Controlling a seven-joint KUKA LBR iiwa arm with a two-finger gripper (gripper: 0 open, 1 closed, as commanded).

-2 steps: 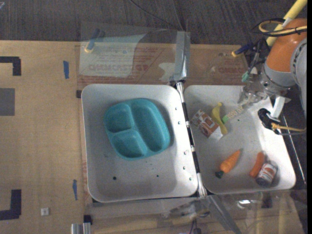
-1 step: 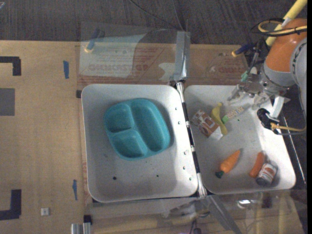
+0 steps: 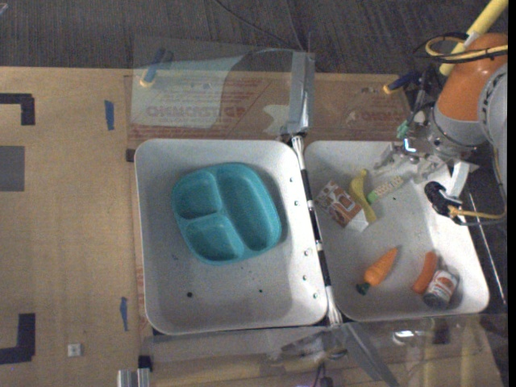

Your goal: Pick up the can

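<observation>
The can (image 3: pixel 440 289), small with a red label and a grey top, lies in the front right corner of the right bin (image 3: pixel 468 240). It touches an orange carrot-like piece (image 3: pixel 425 271) on its left. My gripper (image 3: pixel 401 162) hangs over the far part of the right bin, well away from the can and toward the back. It is just right of a yellow banana (image 3: pixel 362 195).
A brown and white carton (image 3: pixel 341 204) lies next to the banana. An orange carrot (image 3: pixel 379 269) lies near the right bin's front. The left bin (image 3: pixel 161 289) holds a teal divided plate (image 3: pixel 228 212). Cables (image 3: pixel 451 204) hang off the wrist.
</observation>
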